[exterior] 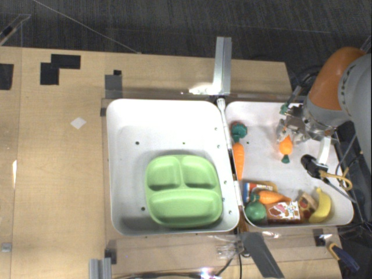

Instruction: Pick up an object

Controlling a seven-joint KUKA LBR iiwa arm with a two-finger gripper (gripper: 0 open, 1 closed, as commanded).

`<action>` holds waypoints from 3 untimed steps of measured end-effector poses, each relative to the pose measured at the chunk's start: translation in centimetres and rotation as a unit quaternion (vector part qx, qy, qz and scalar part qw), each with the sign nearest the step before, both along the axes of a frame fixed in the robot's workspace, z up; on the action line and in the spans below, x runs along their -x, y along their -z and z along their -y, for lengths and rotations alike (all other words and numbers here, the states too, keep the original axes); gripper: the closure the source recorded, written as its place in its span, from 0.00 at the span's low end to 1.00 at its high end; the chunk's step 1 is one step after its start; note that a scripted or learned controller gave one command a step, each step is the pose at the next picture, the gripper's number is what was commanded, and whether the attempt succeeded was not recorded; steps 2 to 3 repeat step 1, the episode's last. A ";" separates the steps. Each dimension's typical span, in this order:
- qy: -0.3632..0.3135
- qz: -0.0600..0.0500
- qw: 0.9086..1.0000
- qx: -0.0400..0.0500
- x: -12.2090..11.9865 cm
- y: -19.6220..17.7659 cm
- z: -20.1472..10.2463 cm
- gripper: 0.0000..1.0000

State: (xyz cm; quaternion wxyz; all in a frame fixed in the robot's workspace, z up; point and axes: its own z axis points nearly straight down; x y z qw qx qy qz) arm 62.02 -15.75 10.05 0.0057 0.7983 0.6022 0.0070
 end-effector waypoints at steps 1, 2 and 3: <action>0.002 -0.008 1.000 0.000 6.2 -14.1 -6.3 1.00; 0.002 -0.008 1.000 0.000 6.2 -14.1 -6.3 1.00; 0.002 -0.008 1.000 0.000 6.2 -14.1 -6.3 1.00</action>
